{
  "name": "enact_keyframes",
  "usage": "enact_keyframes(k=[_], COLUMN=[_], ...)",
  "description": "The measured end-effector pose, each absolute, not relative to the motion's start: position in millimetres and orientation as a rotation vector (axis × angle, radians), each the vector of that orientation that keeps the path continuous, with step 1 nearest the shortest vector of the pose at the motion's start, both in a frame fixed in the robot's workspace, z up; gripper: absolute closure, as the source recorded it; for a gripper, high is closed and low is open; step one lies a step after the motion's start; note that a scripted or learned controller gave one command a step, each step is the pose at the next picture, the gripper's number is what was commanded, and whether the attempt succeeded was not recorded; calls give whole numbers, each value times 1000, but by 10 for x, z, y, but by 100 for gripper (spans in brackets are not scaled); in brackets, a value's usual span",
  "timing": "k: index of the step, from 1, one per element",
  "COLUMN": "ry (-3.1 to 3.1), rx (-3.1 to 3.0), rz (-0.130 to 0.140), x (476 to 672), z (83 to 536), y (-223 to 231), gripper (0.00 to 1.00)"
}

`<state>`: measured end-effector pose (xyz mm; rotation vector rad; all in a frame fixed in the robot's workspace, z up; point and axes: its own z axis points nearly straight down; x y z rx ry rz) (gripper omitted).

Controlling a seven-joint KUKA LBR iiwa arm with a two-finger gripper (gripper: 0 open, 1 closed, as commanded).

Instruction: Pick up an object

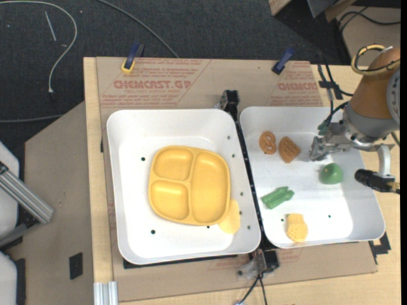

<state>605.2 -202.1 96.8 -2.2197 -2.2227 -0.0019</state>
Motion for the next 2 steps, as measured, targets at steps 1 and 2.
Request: enact_keyframes(k=[1, 2], ry=[-2227, -2228], rx=[-2225, -2225], rz=[-5, -6], x=[6083, 6101], z=[1607, 2159], y=[-2072, -2075], gripper=[100, 100])
